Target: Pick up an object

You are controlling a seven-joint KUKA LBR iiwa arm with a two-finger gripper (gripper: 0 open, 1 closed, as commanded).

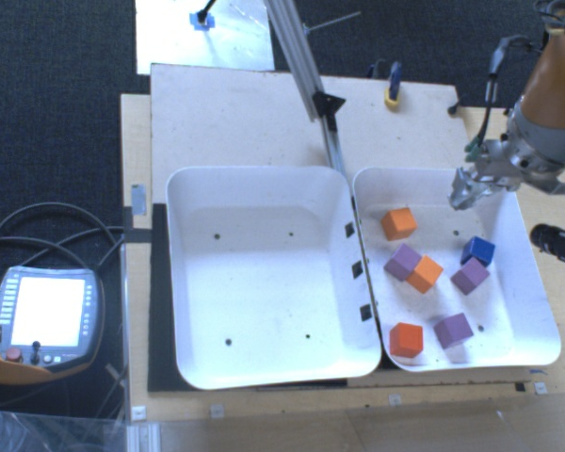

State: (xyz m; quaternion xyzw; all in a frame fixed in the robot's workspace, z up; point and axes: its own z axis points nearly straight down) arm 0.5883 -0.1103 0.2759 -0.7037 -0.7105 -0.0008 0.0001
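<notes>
The right bin (523,238) holds several small cubes: an orange one (399,222) near its back left, a purple one (402,261) touching another orange one (426,274), a blue one (478,250), a purple one (470,275), an orange-red one (406,339) at the front and a purple one (453,330) beside it. My gripper (464,193) hangs above the bin's back right part, behind and above the blue cube. Nothing shows between its fingers.
The left bin (184,252) stands beside the right one, sharing a middle rim. A slanted metal pole (301,59) crosses above the bench's back. A teach pendant (42,323) with cables lies at the far left. A yellow-blue clamp (394,90) sits on the back edge.
</notes>
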